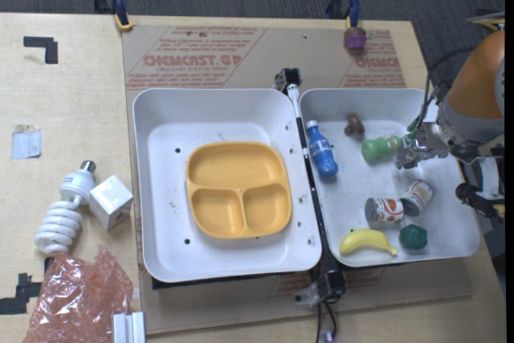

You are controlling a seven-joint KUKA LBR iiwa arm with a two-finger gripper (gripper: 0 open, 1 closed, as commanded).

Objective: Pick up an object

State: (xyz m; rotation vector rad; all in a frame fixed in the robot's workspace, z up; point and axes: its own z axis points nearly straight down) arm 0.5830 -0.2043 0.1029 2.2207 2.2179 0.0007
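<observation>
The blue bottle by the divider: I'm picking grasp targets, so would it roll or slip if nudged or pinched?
The blue bottle lies on its side on the bin's flat floor, so it would probably roll if nudged sideways. Its rounded, smooth-looking body might slip from a loose pinch. It looks small and plastic, likely light.

right bin [450,241]: crowded, bottle [322,150], cans [385,210], banana [368,242] | left bin [161,173]: tray [238,189] central, margins open

"CHEMCAST" printed twice in red, brown board [241,52] under the bins

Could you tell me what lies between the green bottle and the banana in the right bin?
In the camera view, two small cans lie between the green bottle and banana.
</observation>
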